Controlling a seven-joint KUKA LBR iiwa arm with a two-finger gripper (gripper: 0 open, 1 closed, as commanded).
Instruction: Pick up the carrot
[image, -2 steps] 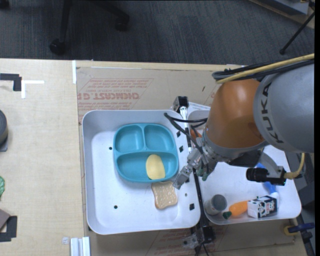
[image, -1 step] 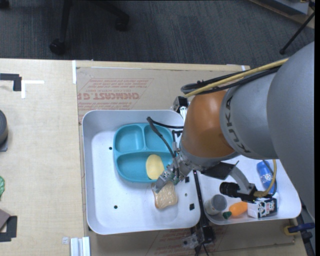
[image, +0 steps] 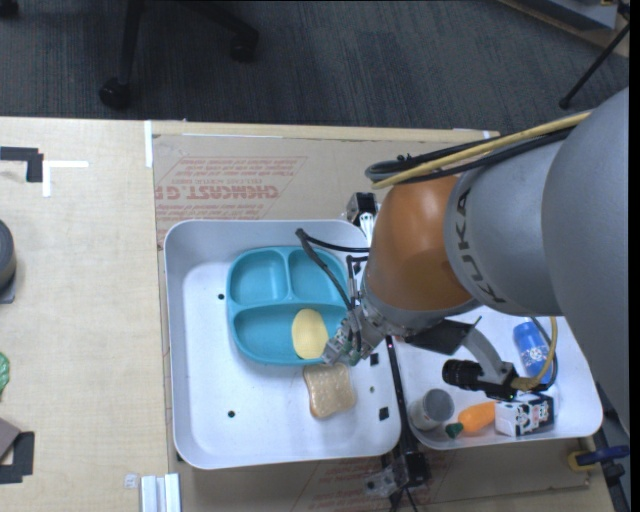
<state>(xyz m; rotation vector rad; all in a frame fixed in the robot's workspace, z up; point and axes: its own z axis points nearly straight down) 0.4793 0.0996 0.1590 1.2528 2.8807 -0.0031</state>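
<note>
The carrot (image: 478, 417), orange with a green tip, lies in the right bin (image: 590, 400) near its front edge, between a grey cup (image: 433, 408) and a small white box (image: 526, 415). My gripper (image: 345, 345) hangs low over the left bin (image: 200, 400), at the right edge of a blue divided plate (image: 265, 290). It is well to the left of the carrot. A yellow oval piece (image: 308, 333) on the plate lies just left of the gripper, and a slice of bread (image: 329, 391) sits just below it.
A blue bottle (image: 530, 345) stands in the right bin behind the white box. The arm's grey and orange body covers much of the right bin. Cardboard lies behind the bins.
</note>
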